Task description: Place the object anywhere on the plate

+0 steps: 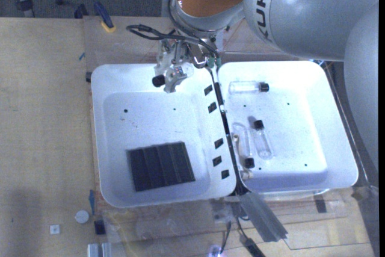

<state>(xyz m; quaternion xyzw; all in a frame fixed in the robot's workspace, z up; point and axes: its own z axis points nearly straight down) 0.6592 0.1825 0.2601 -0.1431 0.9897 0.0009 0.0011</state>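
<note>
A black ribbed plate (161, 166) lies flat in the front part of the left bin (120, 99). Three clear vials with black caps lie in the right bin (313, 123): one (245, 87) near the back wall, one (261, 140) in the middle, and one (241, 144) against the divider side. My gripper (171, 76) hangs over the back edge of the left bin, well behind the plate and to the left of the vials. I see nothing clearly held in it.
A dark divider strip with black tabs (218, 129) runs between the two bins. The big grey arm (313, 3) covers the back right of the scene. Small bits (80, 216) lie on the wooden bench at the front left.
</note>
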